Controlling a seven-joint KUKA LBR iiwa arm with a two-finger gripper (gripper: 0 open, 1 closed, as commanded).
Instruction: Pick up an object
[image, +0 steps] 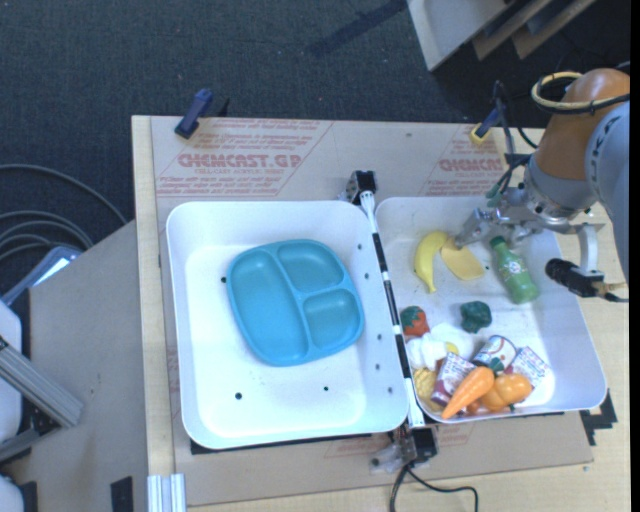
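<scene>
Low in the far part of the right bin (590, 345), with the hand (492, 226) poised over a green bottle (513, 272) and close beside a banana (430, 258) and a yellow slice-shaped piece (463, 263); cannot tell whether spread or pressed together, since the wrist and its metal fittings blur the tips from this slanted look. Nothing visibly pinched, so best treated as an approach not yet closed. Likeliest target the green bottle, lying on its side just right of the yellow piece, cap end towards the hand. Worth centring across the bottle's narrow width rather than along its length, and descending straight so as not to nudge it against the yellow piece or roll it away. Round, smooth body probably slippery: better to close near the middle, firmly, then lift slowly and check for the bottle between the tips before moving off. Alternative pickings farther down the same bin: a dark green lump (476, 315), a red tomato-like piece (414, 321), and a crowded heap at the near corner with a carrot (467, 393) and snack packets (455, 369), too tangled for a clean grip. Left bin (190, 330) with only a blue divided plate (294, 300), flat and awkward to pinch; both bins side by side on the tabletop (250, 150)
</scene>
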